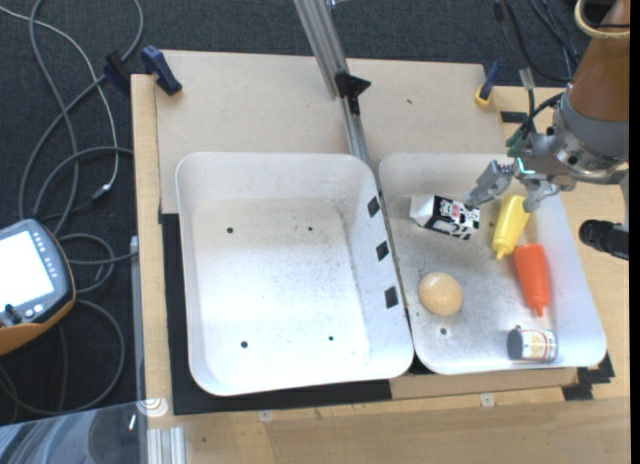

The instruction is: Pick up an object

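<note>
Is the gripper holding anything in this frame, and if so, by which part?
Nothing is held. The gripper hangs open above the right bin, between the milk carton and the yellow bottle.

On my worktop (250,102) two bins sit side by side. In the right bin (590,322) I see a carton (445,216) at the rear, a bottle (508,226) right of it, another bottle (532,274) beside that, a ball (440,293) in front of the carton, and a can (531,344) nearest the front. The claw (512,184) hangs above the carton and first bottle.
</note>
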`<state>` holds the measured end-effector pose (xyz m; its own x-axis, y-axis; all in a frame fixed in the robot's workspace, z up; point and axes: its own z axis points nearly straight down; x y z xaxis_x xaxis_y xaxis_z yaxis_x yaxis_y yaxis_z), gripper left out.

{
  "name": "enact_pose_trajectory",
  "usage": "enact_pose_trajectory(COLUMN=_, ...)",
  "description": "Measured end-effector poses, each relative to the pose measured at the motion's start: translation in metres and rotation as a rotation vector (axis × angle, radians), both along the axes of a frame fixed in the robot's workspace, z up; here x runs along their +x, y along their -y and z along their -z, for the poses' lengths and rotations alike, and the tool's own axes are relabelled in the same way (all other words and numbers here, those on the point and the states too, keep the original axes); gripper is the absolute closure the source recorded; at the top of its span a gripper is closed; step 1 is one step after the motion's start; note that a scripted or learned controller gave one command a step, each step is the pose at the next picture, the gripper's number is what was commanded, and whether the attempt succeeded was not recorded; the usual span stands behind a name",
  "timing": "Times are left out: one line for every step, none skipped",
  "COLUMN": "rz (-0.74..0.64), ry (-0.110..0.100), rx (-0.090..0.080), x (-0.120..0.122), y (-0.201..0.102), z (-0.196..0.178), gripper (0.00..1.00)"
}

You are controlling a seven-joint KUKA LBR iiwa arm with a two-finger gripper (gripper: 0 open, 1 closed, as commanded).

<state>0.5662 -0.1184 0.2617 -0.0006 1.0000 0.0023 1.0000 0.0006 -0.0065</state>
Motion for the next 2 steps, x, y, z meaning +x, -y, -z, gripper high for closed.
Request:
enact_pose_trajectory(rz=0.000, ry=0.004, rx=-0.001, x=0.000, y=0.000, z=-0.002, gripper=0.00)
enact_pose_trajectory(rz=0.001, ry=-0.002, rx=0.000, x=-0.006, y=0.001, z=0.060, gripper=0.00)
